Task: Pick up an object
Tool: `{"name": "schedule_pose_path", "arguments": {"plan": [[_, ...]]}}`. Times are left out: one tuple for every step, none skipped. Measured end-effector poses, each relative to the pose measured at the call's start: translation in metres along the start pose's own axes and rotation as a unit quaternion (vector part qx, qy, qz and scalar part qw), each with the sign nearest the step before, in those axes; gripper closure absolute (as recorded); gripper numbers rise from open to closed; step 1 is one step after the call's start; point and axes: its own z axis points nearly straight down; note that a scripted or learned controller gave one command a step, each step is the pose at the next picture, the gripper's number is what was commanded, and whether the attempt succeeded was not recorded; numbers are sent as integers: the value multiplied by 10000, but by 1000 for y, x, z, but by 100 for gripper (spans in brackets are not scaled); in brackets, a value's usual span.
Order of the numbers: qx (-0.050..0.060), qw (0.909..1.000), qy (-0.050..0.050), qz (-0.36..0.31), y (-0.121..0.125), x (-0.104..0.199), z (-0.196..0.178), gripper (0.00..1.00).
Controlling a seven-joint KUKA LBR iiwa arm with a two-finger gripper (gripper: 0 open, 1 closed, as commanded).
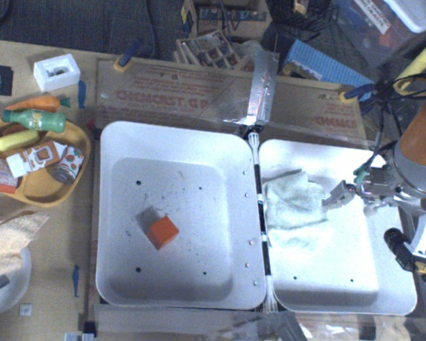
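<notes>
An orange block (163, 233) lies on the floor of the left bin (124, 149), a little left of its middle. In the right bin (352, 286) a crumpled white cloth (295, 199) lies against the left side. My gripper (340, 195) hangs over the right bin, at the cloth's right edge, with the grey arm and orange band behind it at the right. One grey finger points down-left toward the cloth. I see nothing held between the fingers.
A yellow bowl (51, 194) of toy food stands left of the bins. Near it are a white box (57, 72) and a beige cloth (0, 249). Cardboard (183, 98) lines the bench behind the bins. Cables run at the right edge.
</notes>
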Motion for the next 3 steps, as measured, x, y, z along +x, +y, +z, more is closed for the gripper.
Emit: {"name": "schedule_pose_path", "arguments": {"plan": [[-31,9929,-18,1186,28,-29,-23,0],[-50,9929,-30,1188,29,-30,-34,100],[-49,9929,-30,1186,29,-29,-34,0]]}}
